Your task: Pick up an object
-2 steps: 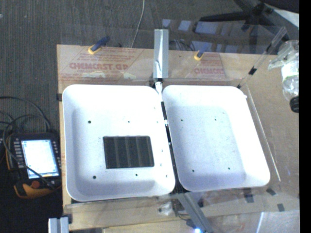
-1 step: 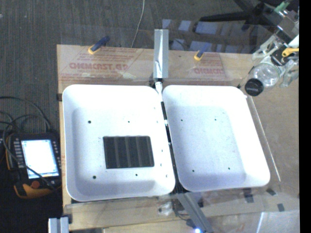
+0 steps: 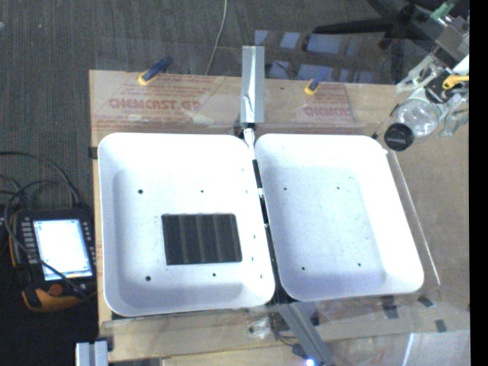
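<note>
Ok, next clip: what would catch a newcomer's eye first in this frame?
First, the two white bins side by side, with a dark ribbed rectangular object lying flat on the floor of the left bin; it is the one dark shape against the white. Next, the lit screen of a handheld pendant on the floor left of the bench. The gripper sits at the upper right, beyond the right bin.
</note>
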